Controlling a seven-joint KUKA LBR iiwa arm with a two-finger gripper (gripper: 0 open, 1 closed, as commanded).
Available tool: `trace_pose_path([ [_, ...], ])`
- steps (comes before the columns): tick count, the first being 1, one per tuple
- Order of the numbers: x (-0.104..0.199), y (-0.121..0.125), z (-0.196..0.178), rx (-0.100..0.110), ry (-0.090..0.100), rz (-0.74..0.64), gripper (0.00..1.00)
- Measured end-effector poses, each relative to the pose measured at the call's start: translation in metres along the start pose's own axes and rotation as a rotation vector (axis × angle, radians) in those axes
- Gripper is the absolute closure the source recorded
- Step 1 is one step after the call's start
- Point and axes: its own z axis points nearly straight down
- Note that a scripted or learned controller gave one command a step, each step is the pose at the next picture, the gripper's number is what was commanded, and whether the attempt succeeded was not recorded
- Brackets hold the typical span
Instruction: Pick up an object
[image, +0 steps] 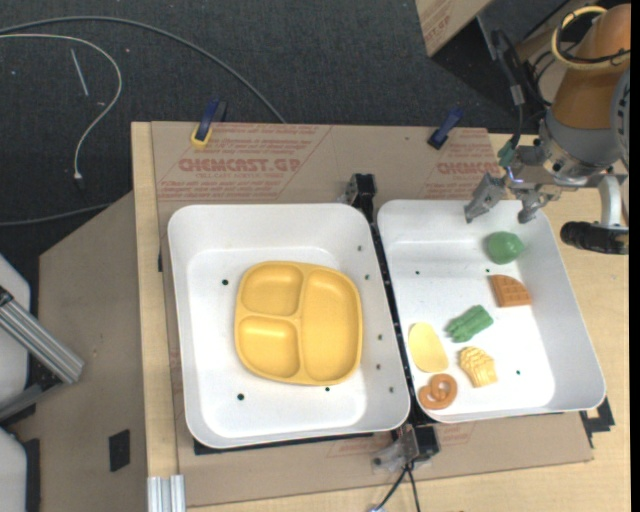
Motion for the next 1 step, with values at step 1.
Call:
trace_pose_path([
  [1, 0.0005, 0.0029, -0.0104, -0.016, -0.003, -0.003, 0.0],
])
